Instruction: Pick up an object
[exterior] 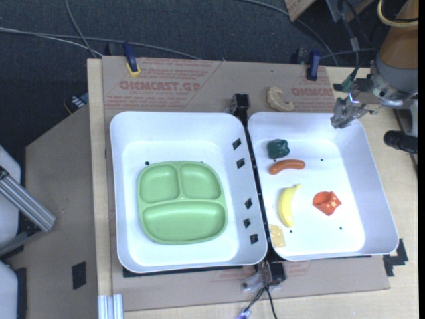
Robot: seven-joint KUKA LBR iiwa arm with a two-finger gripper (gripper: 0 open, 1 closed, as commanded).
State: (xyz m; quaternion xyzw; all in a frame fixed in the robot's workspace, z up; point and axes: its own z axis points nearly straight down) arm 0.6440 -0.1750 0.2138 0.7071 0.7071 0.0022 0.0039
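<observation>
Gripper [343, 115] hangs over the far right corner of the right bin [372, 178]; finger state cannot be told. Banana [287, 205], sausage [287, 167], red piece [326, 203] and green piece [278, 148] lie in that bin.

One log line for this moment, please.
claw: over right bin far rim | holding: nothing seen | banana, sausage: in bin
</observation>
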